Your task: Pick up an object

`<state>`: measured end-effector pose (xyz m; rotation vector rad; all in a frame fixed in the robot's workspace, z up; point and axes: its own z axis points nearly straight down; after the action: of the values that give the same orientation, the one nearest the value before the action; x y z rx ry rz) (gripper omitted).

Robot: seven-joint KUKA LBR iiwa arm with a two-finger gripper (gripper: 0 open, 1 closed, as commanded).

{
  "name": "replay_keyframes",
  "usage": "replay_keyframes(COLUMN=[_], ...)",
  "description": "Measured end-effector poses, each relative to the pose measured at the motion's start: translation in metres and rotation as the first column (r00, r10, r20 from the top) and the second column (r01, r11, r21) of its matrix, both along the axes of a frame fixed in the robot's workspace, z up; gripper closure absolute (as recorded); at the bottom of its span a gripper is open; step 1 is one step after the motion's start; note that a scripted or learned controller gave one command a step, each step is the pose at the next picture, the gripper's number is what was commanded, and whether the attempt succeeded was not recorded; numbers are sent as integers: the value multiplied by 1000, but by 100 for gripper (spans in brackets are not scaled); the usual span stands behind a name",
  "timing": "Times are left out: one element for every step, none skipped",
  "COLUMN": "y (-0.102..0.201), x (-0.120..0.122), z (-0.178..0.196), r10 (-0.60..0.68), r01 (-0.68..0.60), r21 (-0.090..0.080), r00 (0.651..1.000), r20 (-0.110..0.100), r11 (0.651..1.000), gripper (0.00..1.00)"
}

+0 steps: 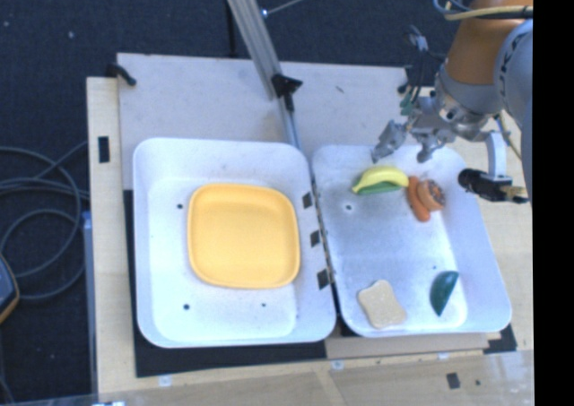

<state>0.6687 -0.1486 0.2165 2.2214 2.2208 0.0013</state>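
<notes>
Two bins sit side by side on the worktop point(108, 243). The left bin point(152, 171) holds a plate point(243, 236) at its centre. In the right bin point(475, 243), a banana point(379, 181) lies at the far end with a carrot point(420, 199) just to its right; a bread slice point(382, 303) and a leaf-shaped piece point(443, 291) lie at the near end. The gripper point(408, 142) hangs above the banana.

Smooth matt yellow plastic plate point(243, 236), speckled white plastic bins point(161, 171), glossy banana point(379, 181).
</notes>
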Motion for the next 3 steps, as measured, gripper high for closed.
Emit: replay_keyframes(y=[-4,-11,-12], x=[-4,2,3], z=[-43,-90,-113], r10=[-1,-1,-1], r01=[1,1,1], r21=[-1,-1,-2], r00=[1000,1000,1000], r20=[-4,-4,1], r11=[1000,1000,1000], gripper=[0,0,0])
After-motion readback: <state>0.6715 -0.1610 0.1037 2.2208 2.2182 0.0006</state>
